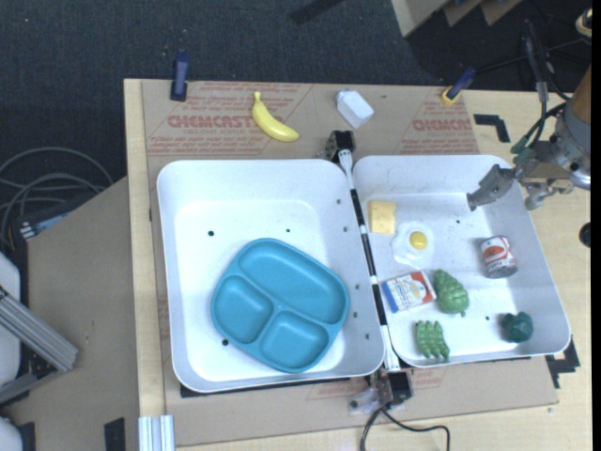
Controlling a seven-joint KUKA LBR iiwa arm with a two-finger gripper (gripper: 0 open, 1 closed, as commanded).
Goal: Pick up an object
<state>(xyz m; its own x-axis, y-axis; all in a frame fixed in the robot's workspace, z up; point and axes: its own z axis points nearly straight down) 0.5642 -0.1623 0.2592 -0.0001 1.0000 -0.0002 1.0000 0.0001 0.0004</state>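
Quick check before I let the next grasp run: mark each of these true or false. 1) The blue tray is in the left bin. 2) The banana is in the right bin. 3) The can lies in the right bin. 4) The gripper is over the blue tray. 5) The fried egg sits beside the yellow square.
1) True: the blue tray lies in the left bin.
2) False: the banana lies on the bench behind the bins.
3) True: the can is in the right bin.
4) False: the gripper is over the right bin's far right corner.
5) True: the egg is next to the yellow square.
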